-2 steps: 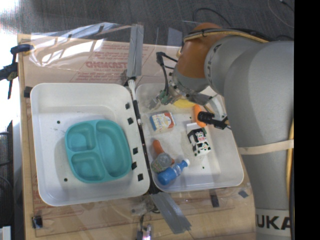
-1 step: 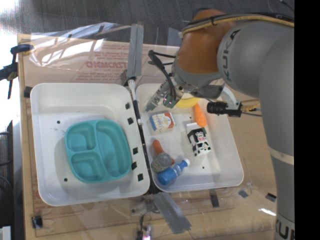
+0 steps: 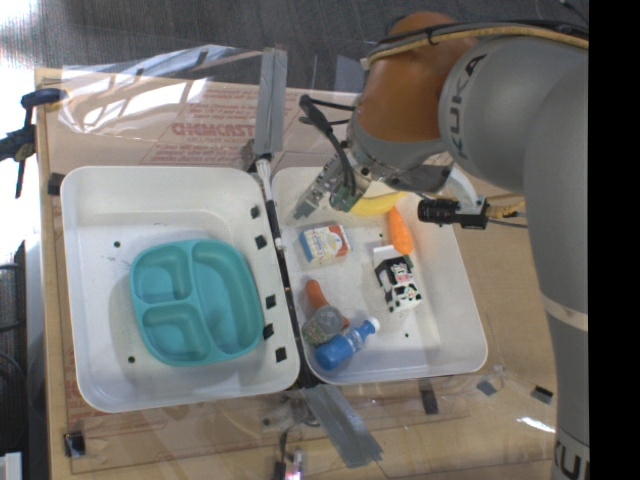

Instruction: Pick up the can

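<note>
The can [image 3: 322,322] lies in the right bin [image 3: 455,308] near its front left, showing a grey round end with a red-orange part toward the back. A blue bottle [image 3: 350,343] touches it on the front right. My gripper [image 3: 320,204] hangs over the back left of the right bin, well behind the can and just behind a small white, blue and orange carton [image 3: 325,243]. It is open with nothing between its fingers.
The right bin also holds a yellow banana [image 3: 378,205], an orange carrot-like piece [image 3: 400,231] and a black-and-white item [image 3: 401,284]. A teal divided tray [image 3: 195,300] sits in the left bin [image 3: 90,218]. The arm's large grey body fills the upper right.
</note>
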